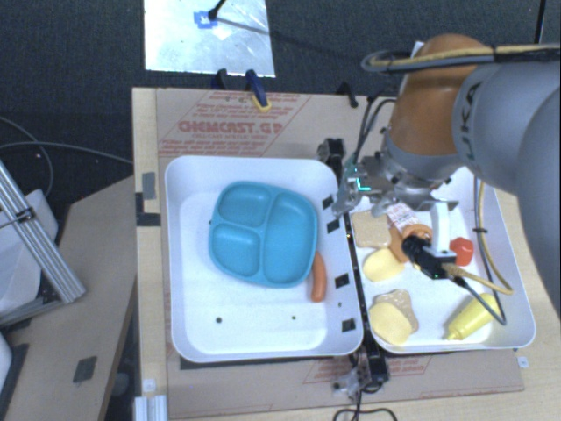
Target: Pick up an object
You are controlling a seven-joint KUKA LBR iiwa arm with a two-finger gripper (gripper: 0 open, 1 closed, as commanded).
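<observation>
The right bin [517,310] holds several toy foods. A tan bread slice [368,229] lies by its left wall, with a pale yellow round piece [383,265] just below it. A cream lump [393,316] and a yellow bottle [467,318] sit near the front. A small red piece [462,252] lies at the right. My gripper [414,220] hangs low over the back of this bin, above an orange-brown piece [412,235] and right of the bread slice. The wrist hides what lies directly under it.
The left bin [188,323] holds a blue divided plate [263,233] and an orange sausage [318,277] by its right wall. A ridge with black clips separates the bins. My grey arm covers the right bin's back right corner.
</observation>
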